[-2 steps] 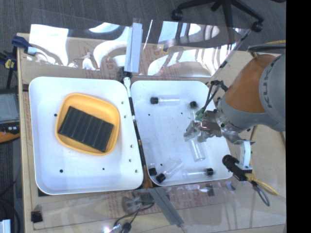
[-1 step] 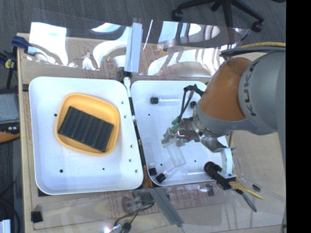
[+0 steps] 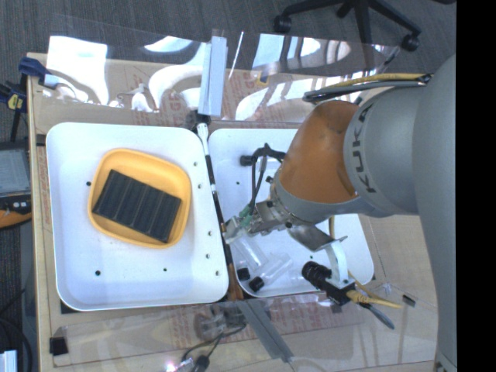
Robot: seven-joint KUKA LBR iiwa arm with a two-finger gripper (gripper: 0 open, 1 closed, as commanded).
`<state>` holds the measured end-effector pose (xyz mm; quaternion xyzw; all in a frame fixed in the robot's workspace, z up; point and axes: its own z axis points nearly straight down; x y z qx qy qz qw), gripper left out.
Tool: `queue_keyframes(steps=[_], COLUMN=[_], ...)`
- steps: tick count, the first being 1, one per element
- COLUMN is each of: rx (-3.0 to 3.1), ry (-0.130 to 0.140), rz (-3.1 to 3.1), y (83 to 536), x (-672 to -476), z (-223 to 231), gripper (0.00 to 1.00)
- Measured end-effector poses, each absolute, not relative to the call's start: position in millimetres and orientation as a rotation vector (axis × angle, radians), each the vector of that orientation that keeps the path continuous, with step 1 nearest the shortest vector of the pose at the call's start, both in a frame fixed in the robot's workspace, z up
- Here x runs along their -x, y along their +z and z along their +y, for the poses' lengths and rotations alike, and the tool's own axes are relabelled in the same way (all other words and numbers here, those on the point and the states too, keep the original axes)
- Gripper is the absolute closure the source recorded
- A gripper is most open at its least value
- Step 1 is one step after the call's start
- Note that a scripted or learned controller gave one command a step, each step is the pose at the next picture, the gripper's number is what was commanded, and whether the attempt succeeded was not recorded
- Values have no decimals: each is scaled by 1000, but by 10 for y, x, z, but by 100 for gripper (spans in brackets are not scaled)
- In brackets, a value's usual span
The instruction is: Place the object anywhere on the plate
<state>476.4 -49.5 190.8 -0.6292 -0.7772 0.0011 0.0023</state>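
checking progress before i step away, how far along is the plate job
Done: a dark ridged block already lies on the yellow plate in the left bin. In hand: the arm is over the right bin, with the gripper down near its floor; nothing is clearly held. Left: cannot tell whether another object awaits.

One overhead camera looks down slantwise on both bins point(image 3: 132, 285).

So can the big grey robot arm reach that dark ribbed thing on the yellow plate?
Probably yes. The dark ribbed rectangular block lies uncovered on the yellow plate in the left white bin, with nothing above it. The gripper is low over the right bin, just across the divider.
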Motion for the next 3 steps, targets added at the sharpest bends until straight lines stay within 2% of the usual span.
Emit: queue_keyframes(steps=[1, 2, 3], rx=[1881, 1741, 1741], ry=[3, 1, 1], rz=[-2513, -2613, -2613], y=[1910, 2025, 2025], x=[-5098, -5296, -5296], z=[49, 419, 418], gripper=[100, 100, 0])
